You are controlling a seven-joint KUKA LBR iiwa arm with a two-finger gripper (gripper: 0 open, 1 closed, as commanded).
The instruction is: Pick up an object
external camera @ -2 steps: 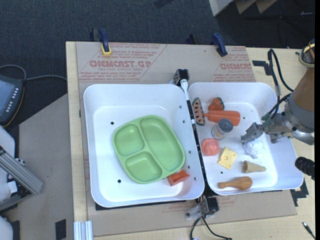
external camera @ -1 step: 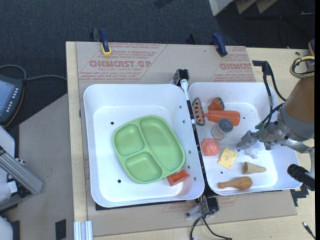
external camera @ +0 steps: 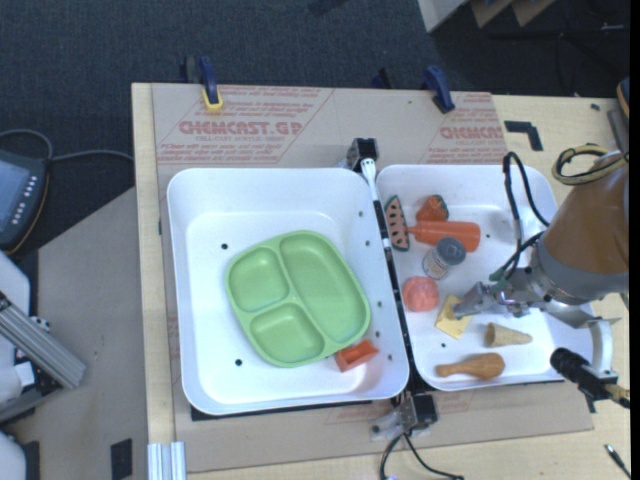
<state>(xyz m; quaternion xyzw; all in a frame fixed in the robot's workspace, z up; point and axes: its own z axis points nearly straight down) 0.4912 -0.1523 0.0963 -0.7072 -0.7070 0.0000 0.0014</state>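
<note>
At the near edge of the bench (external camera: 300,438), cables and a clamp sit just below the seam between the two bins. In the right bin (external camera: 470,380), nearest the front wall, lies a tan drumstick-shaped toy (external camera: 472,368), and just behind it to the right a small cone-shaped piece (external camera: 508,336). A yellow cheese wedge (external camera: 453,315) lies a little farther in, with the gripper (external camera: 484,299) low over the bin floor just beside it on the right; the fingers are small and dark against the wrist, and whether they are parted or closed cannot be told. Nothing can be seen between them. The grey arm (external camera: 585,253) with its orange band covers the right part of this bin and hides what may lie under it.

In the left bin (external camera: 190,298) a green divided plate (external camera: 295,298) fills the middle, and a small orange-red block (external camera: 355,354) touches its near right rim.

Farther back in the right bin sit a pink round piece (external camera: 421,293), a grey-capped small jar (external camera: 441,257), an orange carrot (external camera: 445,233), a watermelon slice (external camera: 396,223) against the dividing wall, and what looks like a strawberry (external camera: 432,208). Blue clamps (external camera: 437,88) hold the board at the far edge
</note>
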